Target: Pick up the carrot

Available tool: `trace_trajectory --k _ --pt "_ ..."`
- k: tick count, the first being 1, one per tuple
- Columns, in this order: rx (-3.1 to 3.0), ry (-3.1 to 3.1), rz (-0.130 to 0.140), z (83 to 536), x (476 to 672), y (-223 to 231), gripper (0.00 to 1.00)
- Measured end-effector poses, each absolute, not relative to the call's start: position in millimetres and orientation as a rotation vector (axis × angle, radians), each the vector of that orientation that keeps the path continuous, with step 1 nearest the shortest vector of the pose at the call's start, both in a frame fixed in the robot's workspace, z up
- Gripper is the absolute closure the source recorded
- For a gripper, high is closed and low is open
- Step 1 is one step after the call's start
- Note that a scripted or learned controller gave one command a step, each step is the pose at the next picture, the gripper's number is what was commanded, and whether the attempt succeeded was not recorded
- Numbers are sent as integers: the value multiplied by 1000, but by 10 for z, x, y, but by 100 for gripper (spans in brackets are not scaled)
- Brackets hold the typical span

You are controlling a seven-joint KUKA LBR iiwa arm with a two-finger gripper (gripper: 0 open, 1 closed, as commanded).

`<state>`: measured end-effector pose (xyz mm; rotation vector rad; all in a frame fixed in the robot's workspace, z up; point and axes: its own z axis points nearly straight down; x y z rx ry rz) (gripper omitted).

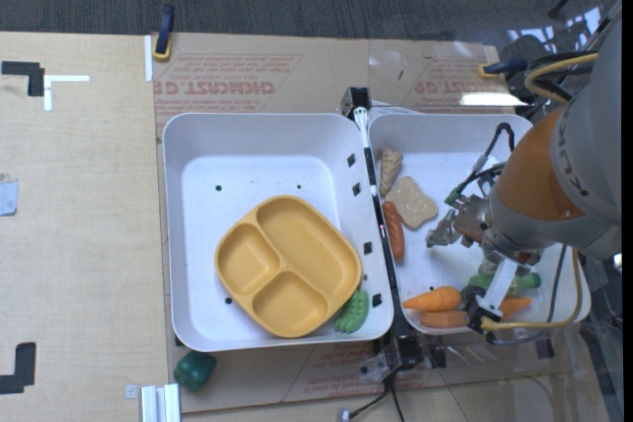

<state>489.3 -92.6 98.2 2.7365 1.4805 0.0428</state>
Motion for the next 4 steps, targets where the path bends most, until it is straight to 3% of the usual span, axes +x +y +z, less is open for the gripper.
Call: trace_trajectory --k 1,2,3,4 --pt "2820 1310 56 1000 4919 -953 0" --pt "2667 1659 -3 1909 4789 -640 0" --pt "2458 1959 -3 906 4776 -974 0" --pt "2888 1226 7 924 4798 -988 0"
